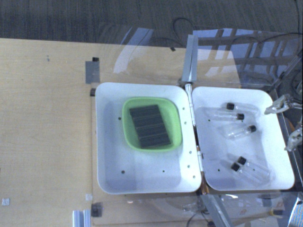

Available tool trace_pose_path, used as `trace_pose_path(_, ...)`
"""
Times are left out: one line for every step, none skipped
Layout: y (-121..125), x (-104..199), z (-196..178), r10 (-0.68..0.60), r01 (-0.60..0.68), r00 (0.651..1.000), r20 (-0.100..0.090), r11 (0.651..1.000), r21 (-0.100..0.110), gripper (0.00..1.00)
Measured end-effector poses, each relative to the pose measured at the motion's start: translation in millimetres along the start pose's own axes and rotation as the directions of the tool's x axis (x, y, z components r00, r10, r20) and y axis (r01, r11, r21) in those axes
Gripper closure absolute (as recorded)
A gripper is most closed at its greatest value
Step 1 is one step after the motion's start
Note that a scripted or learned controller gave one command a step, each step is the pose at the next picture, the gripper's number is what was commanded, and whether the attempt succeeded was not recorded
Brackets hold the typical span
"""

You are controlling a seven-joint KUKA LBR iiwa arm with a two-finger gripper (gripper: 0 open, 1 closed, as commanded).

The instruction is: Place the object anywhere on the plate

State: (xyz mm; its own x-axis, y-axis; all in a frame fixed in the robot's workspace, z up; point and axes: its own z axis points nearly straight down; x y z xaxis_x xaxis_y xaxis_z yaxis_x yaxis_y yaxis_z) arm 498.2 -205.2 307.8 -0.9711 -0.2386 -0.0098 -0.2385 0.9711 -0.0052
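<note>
A green square plate point(176, 126) with rounded corners sits in the left white bin point(142, 178), toward its back. A dark grey ribbed rectangular block point(150, 126) lies flat on the middle of the plate, slightly turned, and nothing touches it.
The right white bin point(218, 176) holds several clear vials with black caps: two near the back point(222, 112), one mid-right point(240, 133), and two toward the front point(250, 170). A metal divider point(190, 65) rises behind the bins. Pale metal fittings point(280, 105) and cables sit at the right edge.
</note>
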Motion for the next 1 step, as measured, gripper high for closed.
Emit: trace_pose_path(-0.7,-1.5,-53.9,-0.166,0.166,0.986,0.002,0.986,0.002,0.0)
